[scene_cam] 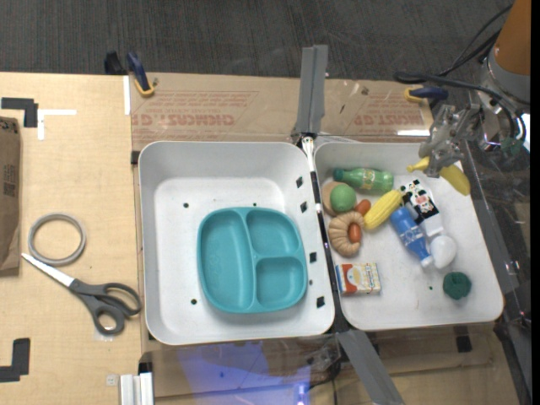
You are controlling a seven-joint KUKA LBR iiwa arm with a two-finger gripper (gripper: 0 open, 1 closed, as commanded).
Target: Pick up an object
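bright even light, sharp, purplish glare btm

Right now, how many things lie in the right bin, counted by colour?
Green: 3, bottle, ball, dark ball
Yellow: 2, corn, banana
Blue: 1, bottle
Brown: 1, pastry
Black-white: 1, toy
Red-white: 1, carton
Total: 9

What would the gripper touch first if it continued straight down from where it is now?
Probably the yellow banana, which lies directly beneath the gripper at the right bin's far corner. Depth is unclear from this slanted view.
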